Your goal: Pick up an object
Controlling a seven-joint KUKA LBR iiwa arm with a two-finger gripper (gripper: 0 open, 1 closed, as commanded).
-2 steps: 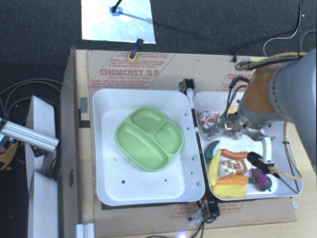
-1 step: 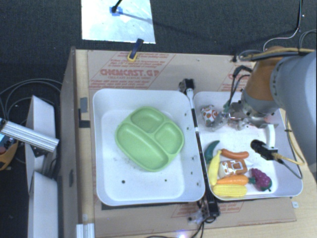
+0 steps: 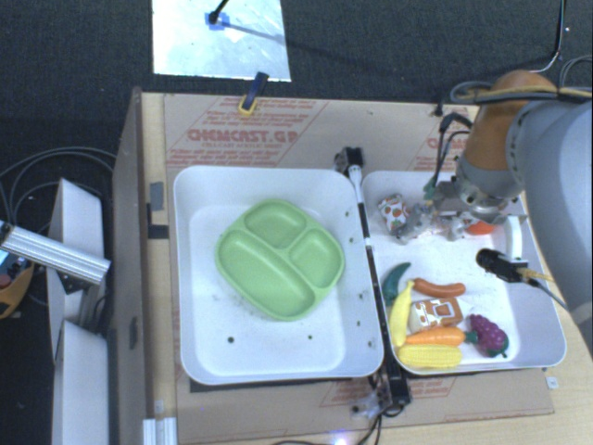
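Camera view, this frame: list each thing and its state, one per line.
Green plate: lying flat in the left bin, nothing on it.
Gripper: down in the right bin, near its far end.
Banana: lying by the divider.
Corn: lying at the near end.
Grapes: lying near the corner.

The grey arm with its orange band (image 3: 547,128) runs off the right edge and covers the far right corner of the shallow white right bin (image 3: 547,336). Its hand (image 3: 435,225) is blurred; finger state unreadable. A small orange-red object (image 3: 480,229) peeks out, half hidden beneath the wrist.
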